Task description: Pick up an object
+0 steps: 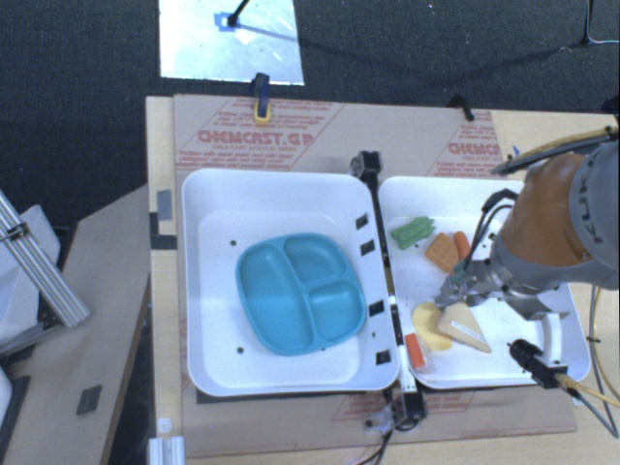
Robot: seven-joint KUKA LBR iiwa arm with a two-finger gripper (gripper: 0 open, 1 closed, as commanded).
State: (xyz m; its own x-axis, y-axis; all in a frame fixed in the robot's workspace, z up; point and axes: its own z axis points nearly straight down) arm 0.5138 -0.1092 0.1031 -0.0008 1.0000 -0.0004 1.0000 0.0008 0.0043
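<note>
gripper low over the food pieces in the right bin

camera view: the arm [562, 226] reaches in from the right, and its gripper [463, 289] sits low in the right bin [484, 187], just above a pale wedge [465, 329] and a round yellow piece [426, 318]. whether it is apart or together i cannot tell; dark metal and shadow blur that spot, and nothing can be seen caught in it. near it lie an orange waffle-like piece [443, 251], a small orange stick [461, 245] and a green piece [412, 231]. a red-orange bit [415, 350] lies by the divider. the left bin [218, 197] holds a blue divided plate [300, 292]. both bins rest on the bench [329, 129].

judgement: the wedge is the nearest target and the likely pick. to do it well, the gripper should centre over the wedge, straddle its narrow sides rather than its sloped face, and keep clear of the round yellow piece touching it. descend straight, close firmly, then lift slowly to check that it comes along.
</note>
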